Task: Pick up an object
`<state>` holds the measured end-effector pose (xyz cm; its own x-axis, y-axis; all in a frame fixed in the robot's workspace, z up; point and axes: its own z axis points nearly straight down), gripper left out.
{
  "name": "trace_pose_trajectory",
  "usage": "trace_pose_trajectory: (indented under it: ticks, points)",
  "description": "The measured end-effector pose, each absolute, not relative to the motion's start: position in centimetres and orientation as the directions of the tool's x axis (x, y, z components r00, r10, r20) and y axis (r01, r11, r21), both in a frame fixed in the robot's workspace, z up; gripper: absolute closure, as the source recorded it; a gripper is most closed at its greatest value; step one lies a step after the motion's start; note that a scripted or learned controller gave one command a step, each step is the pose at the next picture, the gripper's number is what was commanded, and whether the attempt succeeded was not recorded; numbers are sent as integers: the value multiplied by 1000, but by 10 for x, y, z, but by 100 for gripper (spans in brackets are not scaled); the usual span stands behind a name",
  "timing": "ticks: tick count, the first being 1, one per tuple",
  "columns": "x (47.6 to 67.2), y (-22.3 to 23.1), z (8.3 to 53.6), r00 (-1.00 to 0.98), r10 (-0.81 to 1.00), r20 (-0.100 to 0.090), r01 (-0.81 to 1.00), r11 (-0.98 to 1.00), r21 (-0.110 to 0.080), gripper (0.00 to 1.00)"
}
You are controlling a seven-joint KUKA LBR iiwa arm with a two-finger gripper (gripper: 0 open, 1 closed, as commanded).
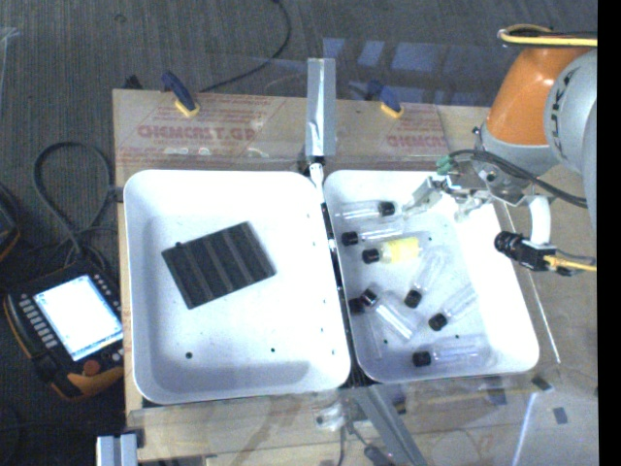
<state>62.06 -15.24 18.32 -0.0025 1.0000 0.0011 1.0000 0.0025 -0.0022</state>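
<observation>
The gripper [448, 190] is held above the far right corner of the right bin [514, 357]; whether it is released or clenched cannot be told. The nearest vial [372, 209] is found toward the bin's far left corner, lying crosswise.

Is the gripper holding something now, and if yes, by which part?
Nothing is seen held. The gripper hangs above the far side of the right bin, and the vials lie loose in the bin.

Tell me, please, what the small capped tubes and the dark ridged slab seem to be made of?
Capped tubes: probably clear plastic or glass, since the white bin shows through them; caps matte black. Ridged slab: likely matte black rubber or plastic, with no shine on its ribs.
</observation>
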Motion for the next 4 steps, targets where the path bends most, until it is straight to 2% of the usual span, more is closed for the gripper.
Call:
trace_pose_trajectory:
  ticks: [1, 2, 3, 4]
  points:
    - [597, -133, 94, -40, 999, -1, 999, 40, 2, 0]
    - [563, -171, 91, -77, 997, -6, 997, 77, 13, 0]
    - [564, -170, 101, -76, 997, -6, 997, 77, 18, 100]
    - [541, -139, 188, -86, 996, 0, 996, 86, 0, 100]
